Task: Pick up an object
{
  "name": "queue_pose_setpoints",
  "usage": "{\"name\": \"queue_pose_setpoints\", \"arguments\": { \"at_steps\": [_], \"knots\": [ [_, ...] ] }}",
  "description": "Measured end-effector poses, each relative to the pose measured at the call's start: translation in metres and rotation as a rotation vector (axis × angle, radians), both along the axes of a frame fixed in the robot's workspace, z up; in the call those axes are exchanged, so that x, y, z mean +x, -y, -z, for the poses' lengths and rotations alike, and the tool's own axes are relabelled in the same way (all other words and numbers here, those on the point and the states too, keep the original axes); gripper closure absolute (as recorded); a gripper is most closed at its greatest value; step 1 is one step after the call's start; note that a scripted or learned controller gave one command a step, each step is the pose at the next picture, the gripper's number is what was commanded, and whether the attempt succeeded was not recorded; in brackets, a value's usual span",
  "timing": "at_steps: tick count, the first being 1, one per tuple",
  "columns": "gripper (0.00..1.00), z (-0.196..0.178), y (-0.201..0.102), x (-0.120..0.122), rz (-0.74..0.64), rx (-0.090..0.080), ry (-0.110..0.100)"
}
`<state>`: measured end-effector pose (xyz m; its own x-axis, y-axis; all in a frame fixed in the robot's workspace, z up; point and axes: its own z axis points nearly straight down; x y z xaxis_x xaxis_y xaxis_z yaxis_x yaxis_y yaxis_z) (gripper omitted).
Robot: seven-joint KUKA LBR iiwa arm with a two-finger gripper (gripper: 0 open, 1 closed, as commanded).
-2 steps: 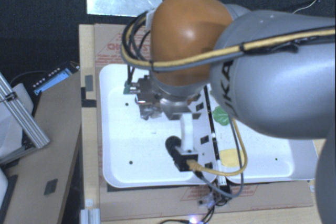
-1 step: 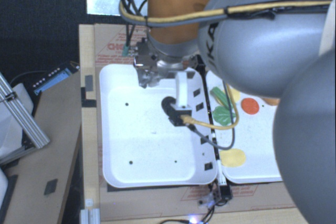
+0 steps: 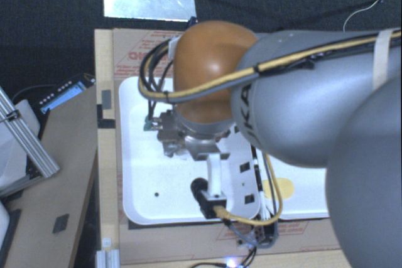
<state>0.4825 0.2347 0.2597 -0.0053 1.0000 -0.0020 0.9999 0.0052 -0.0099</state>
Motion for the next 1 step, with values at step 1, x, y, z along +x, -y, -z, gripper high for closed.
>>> {"name": "queue_pose_setpoints", "arguments": {
  "at_steps": [1],
  "knots": [
    [1.00, -0.0891, 0.1159, 0.0065, 0.015, 0.002, 0.022]
  ]
}}
